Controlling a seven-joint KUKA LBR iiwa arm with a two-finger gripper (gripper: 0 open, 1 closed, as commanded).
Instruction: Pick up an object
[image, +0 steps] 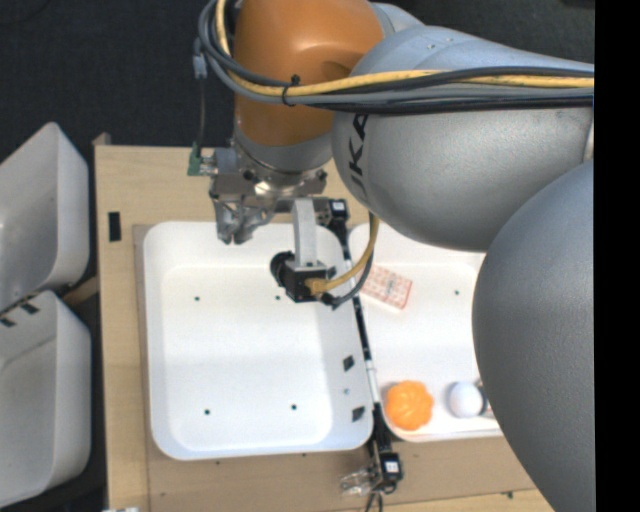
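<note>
Two shallow white bins sit side by side on the wooden surface (125, 330); the left bin (240, 430) holds nothing we can make out, and the candidates lie in the right bin (440, 432). We note an orange ball (409, 404) near that bin's front edge, a white ball (464, 399) just beside it on the arm's side, and a flat pink-patterned packet (386, 288) further back, close to the shared divider. The end effector (238, 228) hangs over the back edge of the left bin, under the orange wrist band (295, 45); we cannot tell its state, as the parts below the wrist are dark and overlapping. We see nothing gripped there. Judged from this, every pickable thing lies toward the arm's side of the end effector: the packet is the nearest, across the divider, and both balls sit well apart from it toward the front edge. The packet's long axis runs roughly along the divider, slightly skewed. White containers (35, 300) stand off the surface's far edge against a dark room.
</note>
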